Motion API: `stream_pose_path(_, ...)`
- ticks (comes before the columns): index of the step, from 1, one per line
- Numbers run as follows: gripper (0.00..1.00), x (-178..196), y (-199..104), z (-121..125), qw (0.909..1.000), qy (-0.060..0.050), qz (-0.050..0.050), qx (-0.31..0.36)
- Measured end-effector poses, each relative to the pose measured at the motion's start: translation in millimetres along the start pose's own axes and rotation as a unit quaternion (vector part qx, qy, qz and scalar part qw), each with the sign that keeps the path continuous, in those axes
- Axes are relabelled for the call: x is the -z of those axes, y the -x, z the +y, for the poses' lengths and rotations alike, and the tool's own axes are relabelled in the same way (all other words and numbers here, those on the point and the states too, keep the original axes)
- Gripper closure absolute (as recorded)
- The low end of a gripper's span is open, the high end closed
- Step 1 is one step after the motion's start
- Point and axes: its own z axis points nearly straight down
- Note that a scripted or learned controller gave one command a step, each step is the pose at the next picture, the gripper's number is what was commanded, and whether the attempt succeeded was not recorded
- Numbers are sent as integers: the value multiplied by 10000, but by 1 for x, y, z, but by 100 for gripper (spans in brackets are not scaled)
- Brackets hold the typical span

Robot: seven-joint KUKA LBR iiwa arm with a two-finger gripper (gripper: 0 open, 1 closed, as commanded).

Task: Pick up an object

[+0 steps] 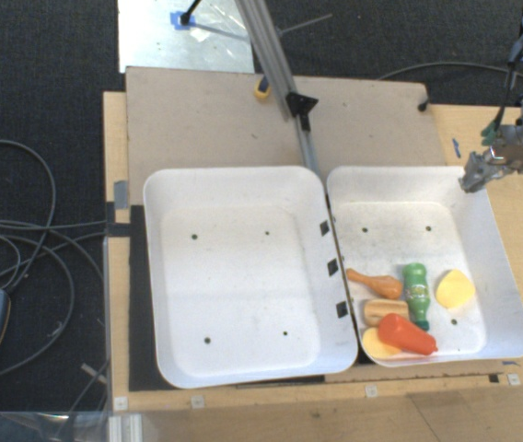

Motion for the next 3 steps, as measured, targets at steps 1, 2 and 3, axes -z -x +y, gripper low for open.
stream_pose_path(1, 100, 3, -58, -15, 10000, -28, 20, 19)
stream_pose_path(2, 100, 7, -105, -30, 10000, -31, 19, 16)
stream_pose_path(3, 100, 7, -160, -43, 10000, -32, 21, 20)
